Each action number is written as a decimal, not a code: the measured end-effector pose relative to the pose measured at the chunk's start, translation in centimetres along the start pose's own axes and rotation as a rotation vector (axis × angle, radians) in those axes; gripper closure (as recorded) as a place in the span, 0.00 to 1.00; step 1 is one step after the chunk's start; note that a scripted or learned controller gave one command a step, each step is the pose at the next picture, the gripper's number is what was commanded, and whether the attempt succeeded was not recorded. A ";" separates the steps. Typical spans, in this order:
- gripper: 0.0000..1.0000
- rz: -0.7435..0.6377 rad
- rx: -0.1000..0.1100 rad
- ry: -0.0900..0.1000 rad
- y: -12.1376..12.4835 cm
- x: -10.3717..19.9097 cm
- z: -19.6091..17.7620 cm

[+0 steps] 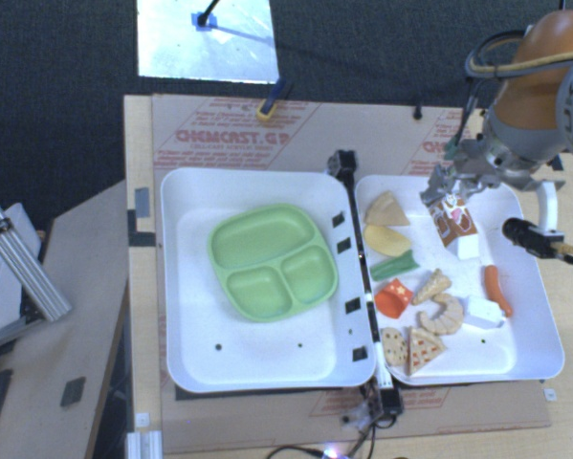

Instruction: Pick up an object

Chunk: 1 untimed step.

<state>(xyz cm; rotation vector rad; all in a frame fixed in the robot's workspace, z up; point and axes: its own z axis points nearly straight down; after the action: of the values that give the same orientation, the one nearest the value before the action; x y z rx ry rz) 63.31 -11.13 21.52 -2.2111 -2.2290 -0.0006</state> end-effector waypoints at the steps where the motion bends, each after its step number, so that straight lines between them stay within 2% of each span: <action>1: 1.00 -0.001 0.000 0.000 -2.4 4.3 0.7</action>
<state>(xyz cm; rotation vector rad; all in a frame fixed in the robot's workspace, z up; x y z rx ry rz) 60.89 -6.87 20.80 -2.2104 -2.2297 -0.0011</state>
